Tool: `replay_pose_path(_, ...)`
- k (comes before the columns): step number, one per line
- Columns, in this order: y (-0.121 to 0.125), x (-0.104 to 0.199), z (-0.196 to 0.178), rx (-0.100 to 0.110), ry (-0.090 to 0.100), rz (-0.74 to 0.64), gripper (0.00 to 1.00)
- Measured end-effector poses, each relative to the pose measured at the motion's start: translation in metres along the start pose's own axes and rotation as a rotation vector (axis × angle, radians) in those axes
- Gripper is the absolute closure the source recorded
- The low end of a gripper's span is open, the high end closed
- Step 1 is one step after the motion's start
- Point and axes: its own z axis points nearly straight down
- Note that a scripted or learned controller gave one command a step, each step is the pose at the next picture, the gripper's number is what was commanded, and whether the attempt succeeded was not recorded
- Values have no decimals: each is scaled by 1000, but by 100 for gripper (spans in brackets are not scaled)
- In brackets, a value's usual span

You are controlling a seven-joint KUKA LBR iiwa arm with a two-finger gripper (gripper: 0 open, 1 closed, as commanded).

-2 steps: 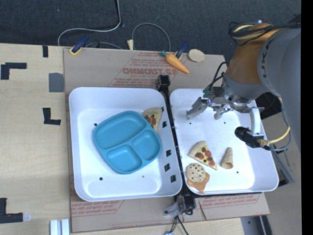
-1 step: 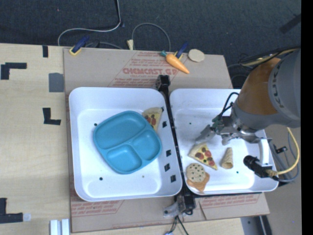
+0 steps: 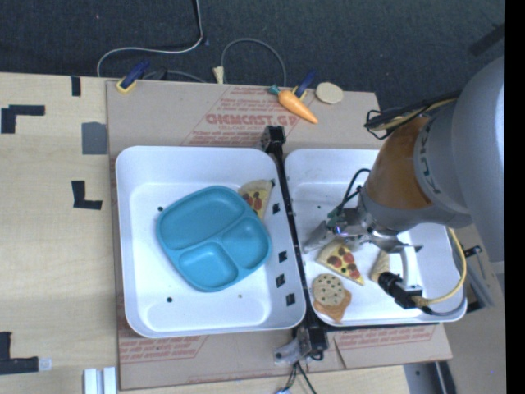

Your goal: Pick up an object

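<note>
On top of the desk [image 3: 49, 220] sit two white bins side by side. The left bin [image 3: 131, 220] holds a blue plate [image 3: 213, 238] with three little sections, and a toy pizza slice [image 3: 257, 195] peeks out just beside the plate, near the wall between the bins. The right bin [image 3: 316, 167] holds another toy pizza slice [image 3: 342, 261] with red dots on it, a round cookie [image 3: 330, 289] with dark chips lying on a tan piece, and a small pale wedge [image 3: 381, 265] close to the arm. The big grey arm [image 3: 443, 171] with its orange band reaches in from the right and hangs low over the right bin. Its pincer [image 3: 340, 224] is down just above the pizza slice, and I cannot tell if it is open or closed. Behind the bins, a toy carrot [image 3: 297, 107] and a tan round piece [image 3: 330, 93] lie on the brown cardboard [image 3: 180, 117].
</note>
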Motion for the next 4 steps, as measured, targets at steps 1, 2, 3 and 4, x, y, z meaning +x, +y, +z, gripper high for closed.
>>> replay_pose_path(1,61,16,-107,-13,0,-4,0)
replay_pose_path(2,34,-33,-50,6,0,6,0)
replay_pose_path(3,69,-135,-75,-5,-5,6,0)
replay_pose_path(4,-6,-108,1,-4,-1,2,0)
